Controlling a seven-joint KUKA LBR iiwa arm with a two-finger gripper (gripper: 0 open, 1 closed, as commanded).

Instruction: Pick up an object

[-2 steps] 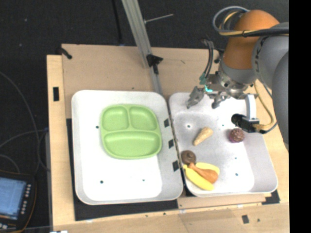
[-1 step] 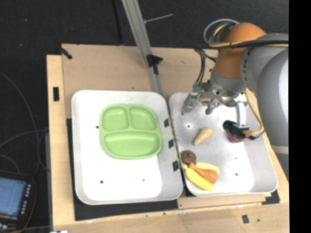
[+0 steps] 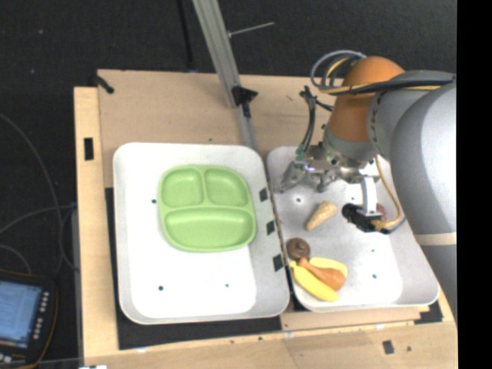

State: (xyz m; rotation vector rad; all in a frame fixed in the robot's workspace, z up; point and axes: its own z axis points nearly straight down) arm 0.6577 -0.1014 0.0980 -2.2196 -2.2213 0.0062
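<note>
Hovering over the right bin (image 3: 388,287), the gripper (image 3: 311,171) grasps nothing that I can see; its finger state I cannot tell. Nearest object: the pale cone-shaped piece (image 3: 321,215), just below it, long axis slanting up to the right.

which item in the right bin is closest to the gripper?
The pale tan cone-shaped piece, lying alone just below the gripper; the other items cluster at the bin's front edge.

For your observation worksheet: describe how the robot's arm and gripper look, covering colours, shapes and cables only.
The arm is a thick, rounded grey cylinder with an orange band above the wrist. Looped cables arch over the band. Below it sits a small metallic gripper, with a black and white attachment beside it.
</note>
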